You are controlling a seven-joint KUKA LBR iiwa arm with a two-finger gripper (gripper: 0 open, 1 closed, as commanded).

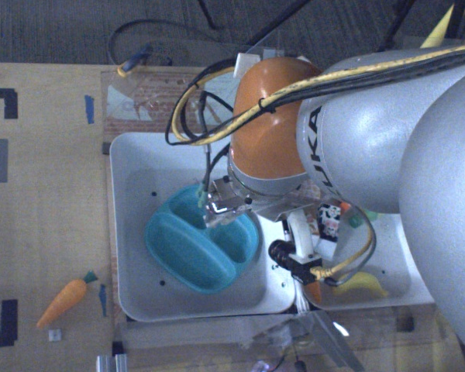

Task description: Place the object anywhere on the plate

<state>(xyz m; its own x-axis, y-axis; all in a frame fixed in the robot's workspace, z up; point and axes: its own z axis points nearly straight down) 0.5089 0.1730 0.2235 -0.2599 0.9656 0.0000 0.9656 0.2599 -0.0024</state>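
A blue divided plate (190,254) lies in the left white bin (128,208), towards its right half. My gripper (217,206) hangs over the plate's upper right part, mostly hidden under the orange wrist band (267,122). No object can be made out at the gripper from this angle. In the right bin (399,289) lie a yellow banana (363,284), a small orange piece (313,291), a black-and-white toy (330,221) and a green bit (356,220), partly covered by the arm.
A toy carrot (62,301) lies on the wooden bench left of the bins. The big grey arm (387,153) covers most of the right bin. Cables (190,115) loop above the left bin's far edge.
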